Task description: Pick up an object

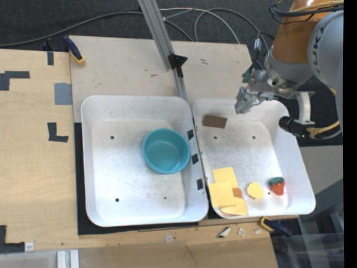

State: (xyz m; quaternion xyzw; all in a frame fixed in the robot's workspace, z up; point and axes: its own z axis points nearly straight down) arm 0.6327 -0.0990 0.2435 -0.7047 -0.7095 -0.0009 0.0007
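Note:
My gripper (243,106) hangs over the far edge of the right bin (290,149), pointing down. A brown block (214,121) lies in that bin's far left part, a short way left of the gripper and apart from it. Yellow flat pieces (225,191) sit near the right bin's front, with a small yellow round piece (255,191) and a red strawberry-like toy (276,185) beside them. A teal bowl (165,151) rests upright in the left bin (106,149). Nothing shows between the fingers.
A slanted metal pole (162,38) rises behind the bins, ending at a black clamp near their shared far corner. Cables trail across the dark floor at the back. Small clips sit on the bench's front edge (234,231).

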